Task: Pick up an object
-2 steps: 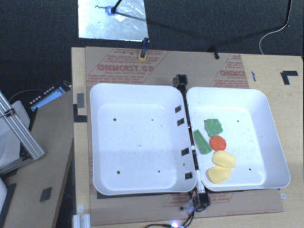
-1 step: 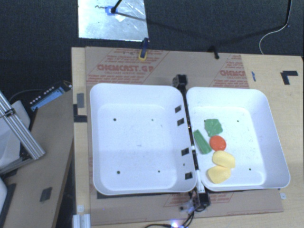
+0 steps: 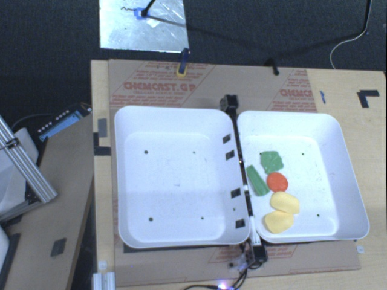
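In the right bin (image 3: pixel 338 162), several small objects lie clustered near its left wall. A green leafy piece (image 3: pixel 271 160) sits at the top of the cluster. A long green piece (image 3: pixel 257 180) lies slanted below and left of it. A round red-orange piece (image 3: pixel 277 181) touches the green ones. Two yellow pieces (image 3: pixel 284 202) (image 3: pixel 278 222) lie below it, close to the bin's front left corner.
The left bin (image 3: pixel 175 174) stands beside the right one, joined by a black clipped seam (image 3: pixel 239 174). Both rest on a cardboard sheet (image 3: pixel 157 83). A shiny metal plate (image 3: pixel 142 17) lies beyond the bench; an aluminium frame (image 3: pixel 24 168) stands at the left.
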`<state>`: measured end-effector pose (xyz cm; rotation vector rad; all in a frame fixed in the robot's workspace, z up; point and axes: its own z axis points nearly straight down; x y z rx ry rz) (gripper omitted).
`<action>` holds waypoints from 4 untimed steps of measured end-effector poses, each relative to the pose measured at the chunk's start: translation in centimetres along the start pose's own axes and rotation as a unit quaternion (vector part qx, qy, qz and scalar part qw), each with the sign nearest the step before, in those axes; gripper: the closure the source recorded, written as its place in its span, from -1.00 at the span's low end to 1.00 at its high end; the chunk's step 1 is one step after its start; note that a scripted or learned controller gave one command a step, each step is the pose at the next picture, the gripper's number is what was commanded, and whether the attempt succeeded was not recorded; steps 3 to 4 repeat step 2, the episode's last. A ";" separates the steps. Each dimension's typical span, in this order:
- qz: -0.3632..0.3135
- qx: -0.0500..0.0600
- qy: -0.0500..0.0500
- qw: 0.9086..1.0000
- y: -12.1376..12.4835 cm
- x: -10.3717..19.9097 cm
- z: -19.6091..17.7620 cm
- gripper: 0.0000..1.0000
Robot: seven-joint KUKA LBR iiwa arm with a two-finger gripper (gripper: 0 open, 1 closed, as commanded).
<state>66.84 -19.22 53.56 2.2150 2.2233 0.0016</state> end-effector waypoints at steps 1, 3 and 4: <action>0.001 0.000 0.000 1.000 0.0 -0.6 0.0 1.00; 0.001 0.000 0.000 1.000 0.0 -1.1 0.0 1.00; 0.001 0.000 0.000 1.000 0.0 -1.1 0.0 1.00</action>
